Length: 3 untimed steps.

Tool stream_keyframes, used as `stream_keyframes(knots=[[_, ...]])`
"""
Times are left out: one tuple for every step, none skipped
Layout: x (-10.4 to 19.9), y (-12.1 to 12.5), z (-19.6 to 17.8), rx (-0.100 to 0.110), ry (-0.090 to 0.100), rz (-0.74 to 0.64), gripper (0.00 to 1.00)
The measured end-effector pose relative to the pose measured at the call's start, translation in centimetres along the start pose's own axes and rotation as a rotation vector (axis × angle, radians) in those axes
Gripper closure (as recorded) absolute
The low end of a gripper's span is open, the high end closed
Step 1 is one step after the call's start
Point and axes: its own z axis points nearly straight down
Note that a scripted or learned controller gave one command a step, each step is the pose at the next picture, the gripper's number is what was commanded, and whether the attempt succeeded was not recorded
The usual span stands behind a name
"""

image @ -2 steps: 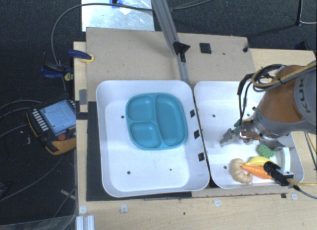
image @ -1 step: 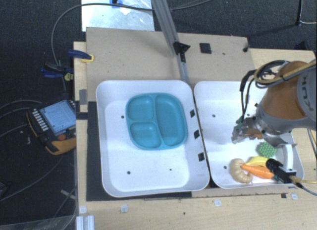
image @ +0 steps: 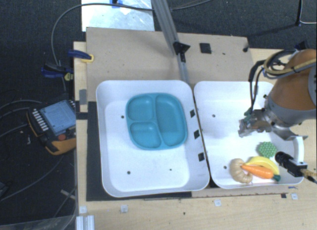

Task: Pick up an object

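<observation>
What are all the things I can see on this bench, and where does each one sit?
Shallow white plastic bins: two, white, side by side on the bench.
Divided blue plastic plate: one, blue, in the left bin.
Toy yellow banana: one, yellow, near corner of the right bin.
Toy orange carrot: one, orange, just in front of the banana.
Beige knobbly toy: one, beige, left of the carrot.
Green dotted round toy: one, green, behind the banana.
Gripper: one, grey, over the right bin, on the grey and orange arm.
</observation>
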Motion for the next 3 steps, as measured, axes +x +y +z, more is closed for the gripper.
stream_keyframes(knots=[[-1.1, 0.0, -5.3, -0.001, -0.001, 0.001, 1.0], [-1.5, -0.7, -11.0, -0.002, -0.001, -0.001, 1.0], [4.1, 1.4, -11.1, 0.001, 0.002, -0.007, 1.0]])
